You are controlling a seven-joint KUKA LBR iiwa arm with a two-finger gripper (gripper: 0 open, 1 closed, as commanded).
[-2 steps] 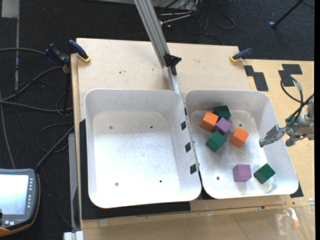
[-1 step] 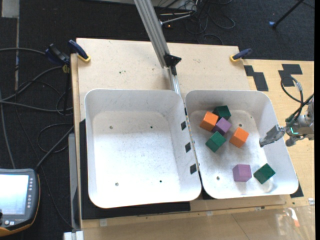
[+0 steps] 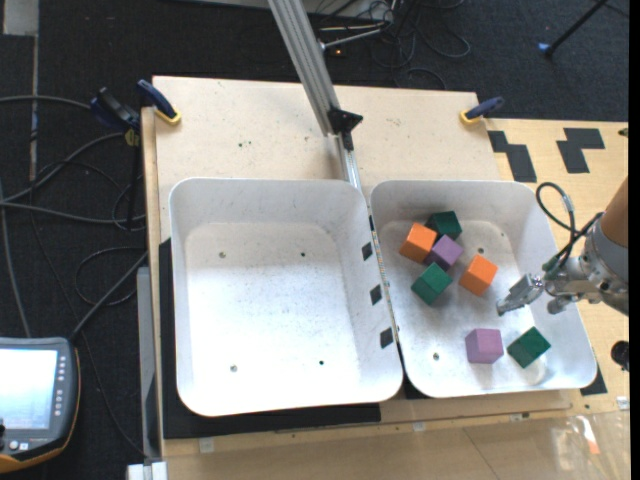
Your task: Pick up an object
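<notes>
The right bin [image 3: 560,258] holds several small blocks. A cluster sits at its upper middle: an orange block [image 3: 420,240], a dark green block [image 3: 444,225], a purple block [image 3: 447,252], a green block [image 3: 432,284] and a second orange block [image 3: 478,274]. Near the front lie another purple block [image 3: 484,345] and a green block [image 3: 528,347]. My gripper [image 3: 535,300] hangs over the bin's right side, just above that front green block and right of the second orange block. Its fingers stand apart with nothing between them.
The left bin [image 3: 180,268] lies beside the right one, with a shared ridge between them. A slanted metal pole [image 3: 305,53] rises from the back of the bench. Clamps sit at the back corners. A cable loops near my wrist at the right edge.
</notes>
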